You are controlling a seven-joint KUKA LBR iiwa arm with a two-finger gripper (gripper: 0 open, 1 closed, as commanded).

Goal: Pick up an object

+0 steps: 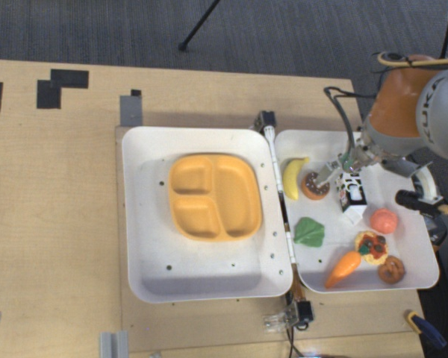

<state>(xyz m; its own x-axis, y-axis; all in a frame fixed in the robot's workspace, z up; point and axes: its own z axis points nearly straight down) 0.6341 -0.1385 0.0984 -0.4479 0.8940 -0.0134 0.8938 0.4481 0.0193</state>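
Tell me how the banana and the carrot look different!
The banana is yellow and curved; the carrot is orange, straight and pointed at one end. The banana lies at the far left of the right bin, beside the divider; the carrot lies near the bin's front edge. The banana stands almost upright in the view, while the carrot lies slanted. Both are toy foods lying loose in the same white bin.

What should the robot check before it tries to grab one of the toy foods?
1. Gripper is over the right bin: ok.
2. Something between its fingers: cannot tell.
3. Nearest targets, the donut and banana, touch each other: not ok, crowded.
4. Green leaf lies apart from the others: ok.
5. Carrot is reachable at the bin's front: ok.
6. Yellow tray sits in the left bin: ok.
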